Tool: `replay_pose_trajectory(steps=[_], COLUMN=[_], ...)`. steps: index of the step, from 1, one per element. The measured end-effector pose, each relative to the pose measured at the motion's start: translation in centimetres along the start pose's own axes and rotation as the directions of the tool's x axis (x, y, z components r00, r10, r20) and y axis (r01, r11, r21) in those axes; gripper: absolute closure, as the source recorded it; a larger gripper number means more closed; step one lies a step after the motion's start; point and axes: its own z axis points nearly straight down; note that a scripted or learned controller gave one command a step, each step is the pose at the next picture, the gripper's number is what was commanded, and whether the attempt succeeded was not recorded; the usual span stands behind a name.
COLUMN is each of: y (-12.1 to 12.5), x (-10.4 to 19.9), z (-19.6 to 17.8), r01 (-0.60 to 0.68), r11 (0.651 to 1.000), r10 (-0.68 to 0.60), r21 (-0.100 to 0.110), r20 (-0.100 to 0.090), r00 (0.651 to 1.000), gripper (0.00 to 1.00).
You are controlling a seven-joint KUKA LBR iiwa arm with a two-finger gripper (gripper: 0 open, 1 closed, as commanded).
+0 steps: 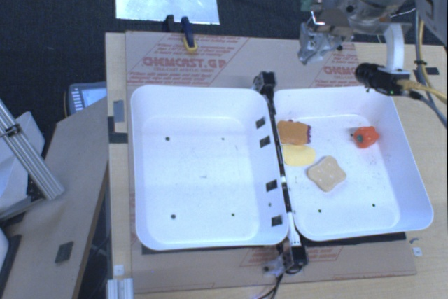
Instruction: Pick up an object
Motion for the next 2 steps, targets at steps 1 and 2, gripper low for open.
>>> replay_pose_trajectory(steps=[1,2], y=[0.1,1.4], x=[3.4,13.2], z=[-1.9,-4.0], r01=[-0.004,0.002], r11=[1.000,1.000], r10=[0.004,-0.002], r21=[0.001,0.000], r20=[0.001,-0.002], r00=[1.000,1.000], gripper=[1.00,1.00])
